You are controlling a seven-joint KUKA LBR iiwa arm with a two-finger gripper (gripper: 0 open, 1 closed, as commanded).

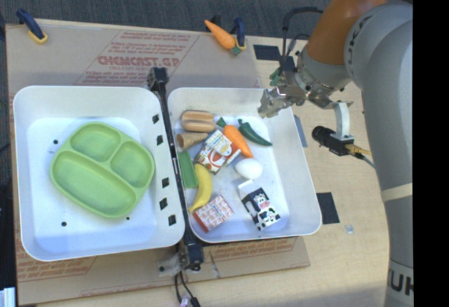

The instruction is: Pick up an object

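Observation:
The right bin (pixel 298 158) holds several toy foods: a hot dog bun (pixel 197 120), an orange carrot (pixel 238 141), a green pepper (pixel 254 132), a red and white carton (pixel 213 151), a white egg (pixel 248 169), a yellow banana (pixel 203 187), a small red packet (pixel 212 213) and a black and white milk carton (pixel 260 209). My gripper (pixel 271 104) hangs over the bin's far right corner, just above the pepper. Nothing shows between its fingers.
The left bin (pixel 28 179) carries a green divided plate (pixel 102 169). A black divider (pixel 165 137) runs between the bins. An orange toy carrot (pixel 222 34) lies on the cardboard behind the bins, next to a blue clamp (pixel 239 31).

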